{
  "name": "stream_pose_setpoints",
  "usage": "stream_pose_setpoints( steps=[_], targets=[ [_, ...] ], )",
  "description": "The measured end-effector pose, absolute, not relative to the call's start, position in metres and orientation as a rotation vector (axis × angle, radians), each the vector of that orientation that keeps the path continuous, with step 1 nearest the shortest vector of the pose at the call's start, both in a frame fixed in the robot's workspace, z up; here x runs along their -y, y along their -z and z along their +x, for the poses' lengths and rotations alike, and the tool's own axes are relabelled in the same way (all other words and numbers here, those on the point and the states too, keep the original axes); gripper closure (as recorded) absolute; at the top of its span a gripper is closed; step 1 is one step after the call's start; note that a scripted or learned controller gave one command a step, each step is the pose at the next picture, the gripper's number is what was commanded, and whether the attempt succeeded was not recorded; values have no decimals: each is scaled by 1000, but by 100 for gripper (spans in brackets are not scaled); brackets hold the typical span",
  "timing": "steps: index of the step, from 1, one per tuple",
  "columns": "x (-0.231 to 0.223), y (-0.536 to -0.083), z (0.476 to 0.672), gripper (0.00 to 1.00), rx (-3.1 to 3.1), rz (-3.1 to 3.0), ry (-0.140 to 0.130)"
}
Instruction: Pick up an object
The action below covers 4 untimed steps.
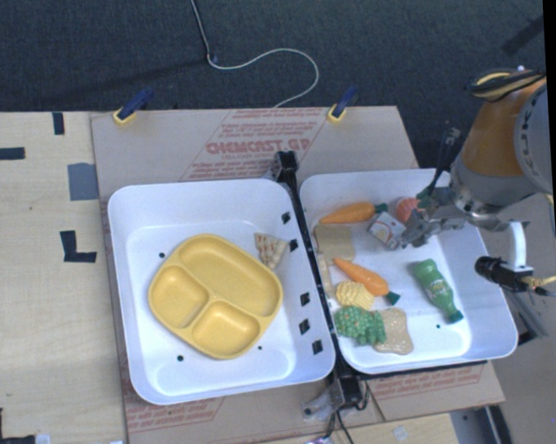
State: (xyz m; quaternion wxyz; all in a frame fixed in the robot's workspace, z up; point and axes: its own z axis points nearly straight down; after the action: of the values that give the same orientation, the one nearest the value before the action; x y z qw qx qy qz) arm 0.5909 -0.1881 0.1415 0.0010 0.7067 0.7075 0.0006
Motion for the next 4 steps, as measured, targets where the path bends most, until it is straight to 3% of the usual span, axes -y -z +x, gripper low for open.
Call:
stream_pose_setpoints(
  steps=[2,3,4],
  targets=[
    [189,-226,602,100,-2222,2219,-1],
    [134,-219,595,100,-2226,2219,3],
    [72,-220,605,100,-2229,2216,0]
  ],
)
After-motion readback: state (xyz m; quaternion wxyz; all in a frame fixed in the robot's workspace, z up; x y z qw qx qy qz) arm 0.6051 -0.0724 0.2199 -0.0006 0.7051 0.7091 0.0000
